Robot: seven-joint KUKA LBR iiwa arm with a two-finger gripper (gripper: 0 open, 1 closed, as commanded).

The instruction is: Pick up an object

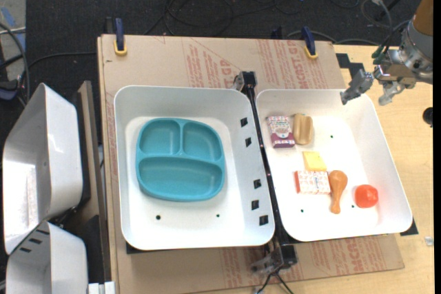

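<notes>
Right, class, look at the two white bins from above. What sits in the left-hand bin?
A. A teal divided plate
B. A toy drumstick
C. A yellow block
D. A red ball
A: the teal divided plate lies alone in the left bin, while the red ball, toy drumstick and yellow block all lie in the right bin.

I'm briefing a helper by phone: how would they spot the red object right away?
Look at the right bin of the two white ones. Near its front right corner sits the red ball-like object, just right of the tan drumstick-shaped toy. It is the only round, bright red item there.
</notes>
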